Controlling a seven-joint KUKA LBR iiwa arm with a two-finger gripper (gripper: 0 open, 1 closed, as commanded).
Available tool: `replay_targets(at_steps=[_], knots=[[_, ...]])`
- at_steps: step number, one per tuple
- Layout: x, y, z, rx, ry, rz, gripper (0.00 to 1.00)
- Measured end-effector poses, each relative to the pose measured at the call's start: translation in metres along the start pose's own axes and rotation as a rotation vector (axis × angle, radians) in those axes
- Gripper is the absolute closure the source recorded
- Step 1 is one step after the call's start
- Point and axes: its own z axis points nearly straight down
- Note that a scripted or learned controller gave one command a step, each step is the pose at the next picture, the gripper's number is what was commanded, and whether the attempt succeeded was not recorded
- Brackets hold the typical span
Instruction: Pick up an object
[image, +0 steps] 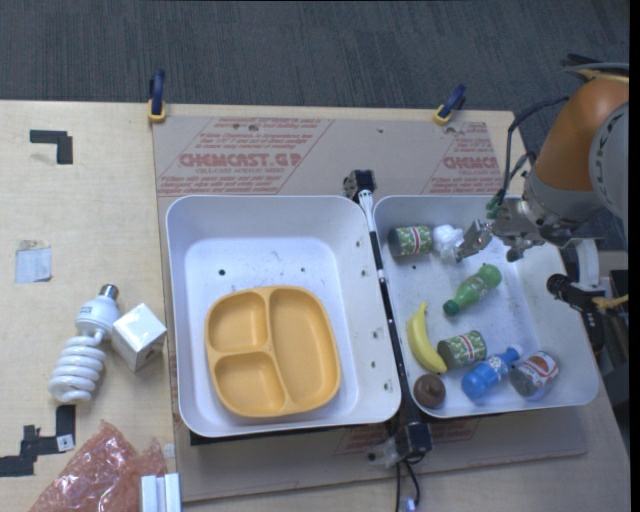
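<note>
Arm enters from the right; orange band sits above the right bin. Gripper hangs low over the bin's upper middle. Finger spread cannot be told from this angle, and nothing is seen clamped in it.

Contents, placed relative to the banana, which lies near the bin's left wall:
- Green can: well above the banana, on its side at the bin's top left.
- White lump: just right of that can, just beside the gripper tip; contact cannot be told.
- Green bottle: up and right of the banana, tilted, just below the gripper.
- Second can: just right of the banana.
- Blue bottle: lower right of the banana, touching the second can.
- Red-and-white can: further right, by the blue bottle.
- Brown round item: just below the banana's lower end.

Left bin holds a yellow divided tray. Bulb and white cube lie on the bench, well left of the banana.
</note>
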Motion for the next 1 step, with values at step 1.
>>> replay_targets(at_steps=[1], knots=[[0.0201,-0.089,0.017,0.001,0.001,0.004,0.0]])
